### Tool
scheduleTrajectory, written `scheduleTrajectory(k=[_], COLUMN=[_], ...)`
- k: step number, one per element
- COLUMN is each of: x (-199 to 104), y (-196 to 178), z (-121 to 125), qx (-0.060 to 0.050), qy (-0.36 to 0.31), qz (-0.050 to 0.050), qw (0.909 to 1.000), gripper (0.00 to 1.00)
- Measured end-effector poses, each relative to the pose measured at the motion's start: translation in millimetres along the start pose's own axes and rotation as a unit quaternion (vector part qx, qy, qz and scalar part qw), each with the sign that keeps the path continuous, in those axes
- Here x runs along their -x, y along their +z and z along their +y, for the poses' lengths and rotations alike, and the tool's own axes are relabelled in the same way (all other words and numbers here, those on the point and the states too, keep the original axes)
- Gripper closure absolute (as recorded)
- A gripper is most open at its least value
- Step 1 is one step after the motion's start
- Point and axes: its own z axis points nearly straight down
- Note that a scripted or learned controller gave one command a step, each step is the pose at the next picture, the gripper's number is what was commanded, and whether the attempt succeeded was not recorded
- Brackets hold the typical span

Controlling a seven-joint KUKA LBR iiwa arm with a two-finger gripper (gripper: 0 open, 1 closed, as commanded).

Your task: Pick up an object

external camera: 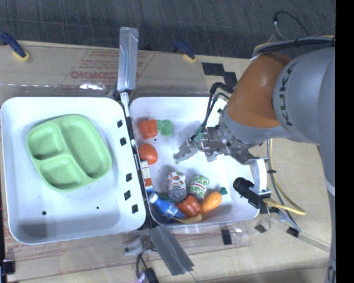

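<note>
My gripper (187,148) hangs over the middle of the right bin (165,108), its fingers (180,155) open with nothing between them. To its left lie a small orange carrot with a green top (148,128) and a red-orange tomato (147,153). Just below it, along the bin's front wall, several toys cluster: two small cans (177,185) (199,187), a red pepper (190,206), an orange carrot (212,201) and a blue item (162,206). The grey arm with its orange band (256,96) covers the bin's right side.
The left bin (23,217) holds a green divided plate (69,151). A black-marked divider wall (130,164) separates the two bins. A black part with a yellow cable (251,192) juts from the arm near the right bin's front corner.
</note>
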Motion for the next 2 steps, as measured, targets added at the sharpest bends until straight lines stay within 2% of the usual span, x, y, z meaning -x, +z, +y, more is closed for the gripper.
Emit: scheduleTrajectory(k=[1,2], x=[-11.6,-11.4], y=[116.0,106.0], z=[-5.1,-4.6], qx=[0.002,0.002], qy=[-0.049,-0.051], qz=[-0.001,-0.001], qw=[0.9988,0.9987], gripper=[0.00,1.00])
